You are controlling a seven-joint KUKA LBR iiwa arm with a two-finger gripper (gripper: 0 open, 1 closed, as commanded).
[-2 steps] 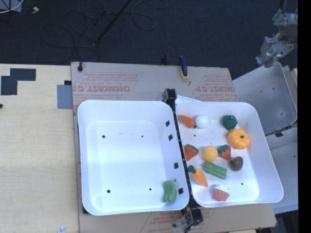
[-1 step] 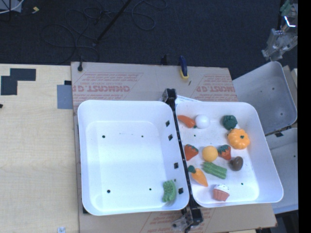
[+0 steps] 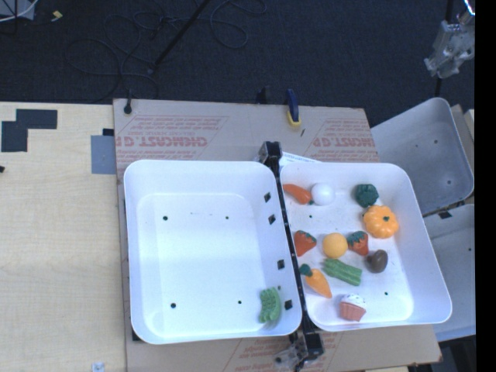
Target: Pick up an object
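Two white bins side by side on cardboard. Left bin (image 3: pixel 147 208) holds one item: a green leafy toy (image 3: pixel 270 305) in its near right corner, against the divider, long axis running roughly near-to-far. Right bin (image 3: pixel 411 200) holds the rest: white ball (image 3: pixel 322 194) at the far side with a small carrot (image 3: pixel 297 194) just left of it, touching, long axis left-right with a slight tilt; dark green broccoli (image 3: pixel 366 194) far right, orange pumpkin (image 3: pixel 380 222) just below it. Middle row: strawberry (image 3: pixel 304 242) near the divider, yellow-orange ball (image 3: pixel 335 245), second small strawberry (image 3: pixel 357 242) beside it, brown round piece (image 3: pixel 377 261) to the right. Green pod (image 3: pixel 342 270) lies under the yellow-orange ball, long axis slanting from upper left to lower right. Bigger carrot (image 3: pixel 317 280) left of the pod, green top toward the divider, tip pointing toward the near right. Cupcake (image 3: pixel 352 308) at the near edge. Gripper (image 3: pixel 448 50) is at the top right, well apart from both bins, over the dark floor; cannot tell whether it is open or closed, nothing seen in it.
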